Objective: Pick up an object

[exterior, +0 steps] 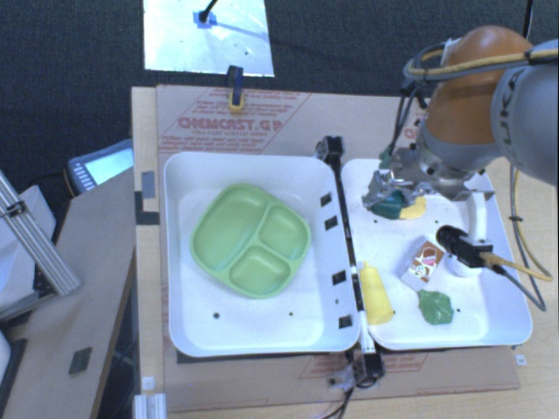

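My gripper (383,190) hangs low over the far left part of the right bin (515,321). Right beneath it lies a dark teal thing (389,206), with a small yellow piece (412,208) touching its right side. The gripper partly covers the teal thing, and I cannot tell whether it is held. Nearer the front of the same bin lie a red-and-white small carton (424,262), a green lumpy toy (435,307) and a yellow bottle-shaped thing (376,293) along the bin's left wall.
The left bin (188,321) holds a light green divided plate (251,239). A black-clipped ridge (342,234) separates the two bins. The arm's grey and orange body (476,85) looms over the right bin's far side.
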Robot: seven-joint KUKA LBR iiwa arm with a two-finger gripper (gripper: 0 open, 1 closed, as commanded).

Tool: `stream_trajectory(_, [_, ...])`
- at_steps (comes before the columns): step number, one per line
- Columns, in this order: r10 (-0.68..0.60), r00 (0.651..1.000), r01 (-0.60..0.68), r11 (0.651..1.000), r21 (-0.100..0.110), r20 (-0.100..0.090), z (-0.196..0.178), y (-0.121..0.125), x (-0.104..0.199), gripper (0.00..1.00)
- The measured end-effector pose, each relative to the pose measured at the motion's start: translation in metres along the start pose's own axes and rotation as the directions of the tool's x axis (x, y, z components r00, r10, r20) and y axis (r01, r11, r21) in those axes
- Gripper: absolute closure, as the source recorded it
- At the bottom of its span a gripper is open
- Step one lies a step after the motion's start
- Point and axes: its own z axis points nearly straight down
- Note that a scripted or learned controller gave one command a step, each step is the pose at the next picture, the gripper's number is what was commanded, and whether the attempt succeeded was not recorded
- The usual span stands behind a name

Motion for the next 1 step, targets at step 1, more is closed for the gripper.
stream_trajectory(1, [0.001, 1.000, -0.001, 1.000, 0.002, 0.001, 0.0134, -0.0201, 0.0500, 1.00])
